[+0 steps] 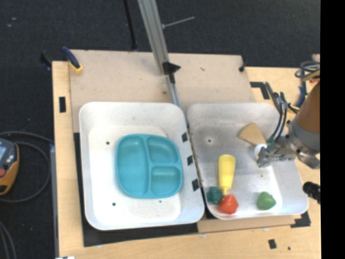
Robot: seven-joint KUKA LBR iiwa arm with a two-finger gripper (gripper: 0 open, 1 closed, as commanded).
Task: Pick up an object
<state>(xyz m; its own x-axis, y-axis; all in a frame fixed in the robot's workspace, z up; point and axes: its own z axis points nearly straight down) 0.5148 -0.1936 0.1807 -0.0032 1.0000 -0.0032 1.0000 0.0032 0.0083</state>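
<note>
No legible writing — hand (264, 156) hovers near yellow bottle (226, 172)

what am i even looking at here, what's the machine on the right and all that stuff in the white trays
One camera looks down at a slant on a bench with two shallow white bins. The left bin holds a teal plastic divided plate. The right bin holds a yellow plastic bottle-shaped toy, a red round toy, a small dark teal piece, a green rounded toy and a tan wedge-shaped piece. The machine is a robot arm reaching in from the right; its tool sits low in the right bin, near the wedge. Nothing visibly sits in it.
</note>
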